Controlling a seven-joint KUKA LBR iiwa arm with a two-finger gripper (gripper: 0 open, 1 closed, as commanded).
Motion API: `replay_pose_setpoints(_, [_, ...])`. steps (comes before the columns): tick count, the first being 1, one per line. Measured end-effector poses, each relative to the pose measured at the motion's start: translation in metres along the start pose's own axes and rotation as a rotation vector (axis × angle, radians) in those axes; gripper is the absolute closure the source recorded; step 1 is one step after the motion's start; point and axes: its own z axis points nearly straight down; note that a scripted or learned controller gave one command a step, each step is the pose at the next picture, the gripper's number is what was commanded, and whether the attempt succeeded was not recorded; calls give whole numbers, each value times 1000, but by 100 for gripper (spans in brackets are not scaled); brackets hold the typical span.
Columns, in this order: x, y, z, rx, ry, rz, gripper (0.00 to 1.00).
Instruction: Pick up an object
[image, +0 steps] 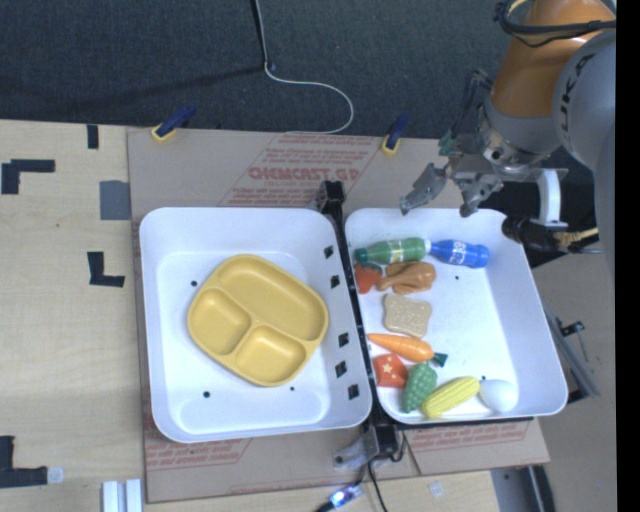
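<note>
Pincer (440, 200) hangs open and empty over the far rim of the right bin (535, 300). Just nearer lie a green bottle (392, 251) and a blue bottle (460, 253), end to end. Behind them crowd a bread slice (407, 315), carrot (401, 347) and corn cob (449, 395). A yellow tray (258, 318) sits in the left bin (165, 300).

One fixed camera, mounted high above the bench (60, 300), looking down at a slant. Both white bins — left bin (160, 300), right bin (530, 300) — sit mid-frame at moderate range. The arm (560, 70) enters from upper right.
</note>
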Motion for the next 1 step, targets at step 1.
replay_pose_setpoints(1, [0, 2, -9, -14, -1, -3, 0])
